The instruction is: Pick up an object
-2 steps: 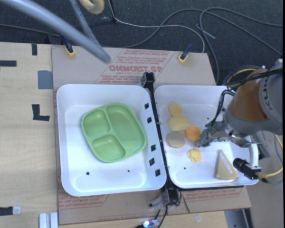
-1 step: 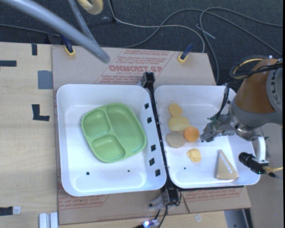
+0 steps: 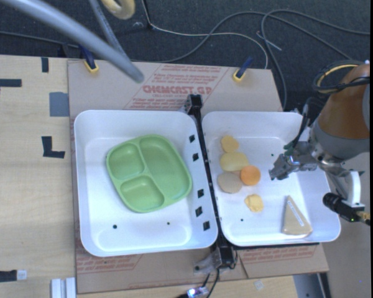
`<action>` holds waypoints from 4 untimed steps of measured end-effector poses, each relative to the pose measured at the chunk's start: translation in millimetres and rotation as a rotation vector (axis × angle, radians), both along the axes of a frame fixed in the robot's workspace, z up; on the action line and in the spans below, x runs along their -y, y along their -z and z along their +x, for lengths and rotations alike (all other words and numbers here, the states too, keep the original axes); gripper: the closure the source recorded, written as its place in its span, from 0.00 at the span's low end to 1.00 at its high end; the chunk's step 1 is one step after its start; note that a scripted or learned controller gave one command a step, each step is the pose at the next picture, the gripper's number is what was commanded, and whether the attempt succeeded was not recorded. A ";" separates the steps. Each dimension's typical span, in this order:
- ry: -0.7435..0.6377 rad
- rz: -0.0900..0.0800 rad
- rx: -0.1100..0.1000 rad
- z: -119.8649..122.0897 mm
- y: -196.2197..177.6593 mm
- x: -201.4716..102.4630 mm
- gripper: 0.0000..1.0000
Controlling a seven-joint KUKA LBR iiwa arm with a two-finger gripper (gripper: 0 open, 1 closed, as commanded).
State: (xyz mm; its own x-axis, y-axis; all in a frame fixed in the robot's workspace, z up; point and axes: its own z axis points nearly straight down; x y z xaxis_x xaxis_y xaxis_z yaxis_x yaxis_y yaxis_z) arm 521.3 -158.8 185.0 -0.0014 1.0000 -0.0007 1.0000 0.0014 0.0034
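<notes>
The right bin (image 3: 270,126) holds several small food-like pieces: a yellow round piece (image 3: 229,144), a pale yellow lump (image 3: 234,161), an orange ball (image 3: 250,175), a beige disc (image 3: 230,182), a small yellow piece (image 3: 254,202) and a tan wedge (image 3: 294,218). My gripper (image 3: 281,169) hangs over the right part of this bin, just right of the orange ball and above the wedge. Nothing shows between its tips.
The left bin (image 3: 90,185) carries a green divided plate (image 3: 148,172). A black divider (image 3: 202,172) runs between the bins. Cables lie on the dark floor behind, and a grey pole (image 3: 62,20) crosses the upper left.
</notes>
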 end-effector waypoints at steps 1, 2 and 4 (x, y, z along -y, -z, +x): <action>0.000 0.000 -0.001 1.1 -32.2 -0.4 1.00; -0.005 0.002 -0.004 8.2 -26.3 -58.0 1.00; -0.006 0.002 -0.005 27.6 -23.4 -178.7 1.00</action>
